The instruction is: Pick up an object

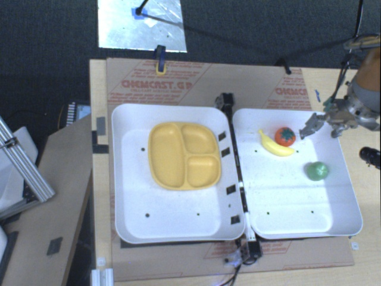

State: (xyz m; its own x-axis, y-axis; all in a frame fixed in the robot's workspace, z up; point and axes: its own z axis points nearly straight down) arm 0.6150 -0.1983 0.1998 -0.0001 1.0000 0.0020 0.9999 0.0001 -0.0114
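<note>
Right now fingers [322, 126] spread wide, empty, near tomato [285, 136] & banana [275, 145]; green ball [317, 171] apart.

Layout taken relative to the divider [233, 159] where the two bins meet on the table [101, 88]. Left of the divider lies the left bin [128, 219], with a compartment tray [183, 155] resting in its middle. Right of the divider lies the right bin [297, 219]. In the right bin's far half, a banana [275, 146] lies nearest the divider, with a tomato [286, 136] touching its far right side. A round fruit [317, 171] sits apart, further right and nearer the front. The gripper [321, 125] hangs over the right bin's far right edge, just right of the tomato.
</note>
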